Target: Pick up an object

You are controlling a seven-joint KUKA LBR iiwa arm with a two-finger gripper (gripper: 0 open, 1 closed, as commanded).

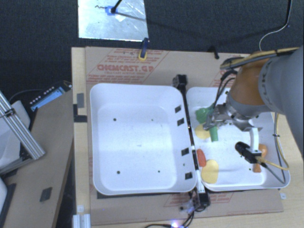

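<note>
rk: dark carpet-like floor behind, brown cardboard sheet (156, 63) under both bins. where's the target?

tm: green stick (214, 136), in the right bin (228, 177), left half, near the wall it shares with the left bin (102, 99). long axis runs roughly up-down in view, upper end tipped slightly left.

rk: claw state?

tm: can't tell. gripper (210, 125) sits right over the stick's upper end, too small and cluttered to see whether it's clamped or released. arm (280, 80) comes in from the right.

rk: neighbours?

tm: pale yellow piece (201, 134) right against the stick's left side. green lump (203, 113) just up-left of the gripper. orange-red piece (201, 157) and yellow disc (210, 171) further down the same wall, disc near the bin's lower left corner. orange piece (261, 151) on the right side, well apart.

rk: any text?

tm: "chemcast gp" in red on the cardboard above the left bin, reads upright. more red print along the cardboard's lower edge, not legible. silver sheet (114, 18) lies on the floor beyond the cardboard.
</note>
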